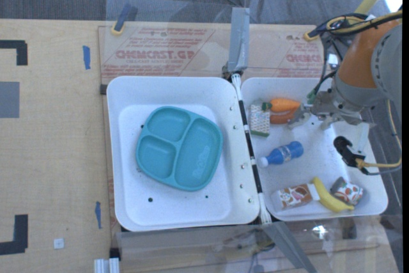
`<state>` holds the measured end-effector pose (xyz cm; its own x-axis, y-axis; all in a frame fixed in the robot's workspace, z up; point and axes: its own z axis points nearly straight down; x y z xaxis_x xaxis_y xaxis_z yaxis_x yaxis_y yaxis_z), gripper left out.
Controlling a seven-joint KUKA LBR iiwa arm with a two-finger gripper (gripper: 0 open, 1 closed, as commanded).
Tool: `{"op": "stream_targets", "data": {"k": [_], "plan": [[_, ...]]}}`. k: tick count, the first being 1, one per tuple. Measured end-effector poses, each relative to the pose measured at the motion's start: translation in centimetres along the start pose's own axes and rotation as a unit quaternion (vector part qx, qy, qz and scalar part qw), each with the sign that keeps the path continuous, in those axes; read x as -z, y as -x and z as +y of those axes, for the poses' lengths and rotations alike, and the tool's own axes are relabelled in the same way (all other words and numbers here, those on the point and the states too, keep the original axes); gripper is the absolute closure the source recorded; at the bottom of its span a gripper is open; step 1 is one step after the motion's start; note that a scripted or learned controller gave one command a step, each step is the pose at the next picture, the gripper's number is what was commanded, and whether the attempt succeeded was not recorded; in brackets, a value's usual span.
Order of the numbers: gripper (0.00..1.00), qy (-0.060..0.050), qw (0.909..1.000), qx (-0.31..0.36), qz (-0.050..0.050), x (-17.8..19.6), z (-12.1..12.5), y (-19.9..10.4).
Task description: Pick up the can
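The can (295, 196) lies on its side near the front wall of the right bin (377, 169); it has a brown, white and red print. My gripper (305, 115) hangs low over the back of the same bin, right beside the right end of an orange carrot (284, 107). It is well apart from the can, which sits toward the front of the bin. Nothing shows in the gripper's grasp.
A banana (329, 196) lies just right of the can, with a small printed packet (349, 191) beyond it. A blue bottle (282, 153) lies mid-bin, and a small checked box (259, 119) stands by the left wall. The left bin (121, 137) holds a teal divided plate (179, 148).
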<state>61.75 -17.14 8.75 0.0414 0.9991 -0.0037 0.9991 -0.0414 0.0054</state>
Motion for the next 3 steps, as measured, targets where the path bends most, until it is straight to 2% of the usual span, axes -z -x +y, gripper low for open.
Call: {"op": "stream_targets", "data": {"k": [1, 2, 3], "plan": [[0.00, -0.001, 0.9975, 0.071, 0.000, 5.1, 0.8, 4.6], [0.00, -0.001, 0.9968, 0.079, 0.004, 0.4, -6.5, 4.7], [0.00, 0.001, 0.9932, 0.116, 0.004, 0.0, 0.0, 4.6]]}}
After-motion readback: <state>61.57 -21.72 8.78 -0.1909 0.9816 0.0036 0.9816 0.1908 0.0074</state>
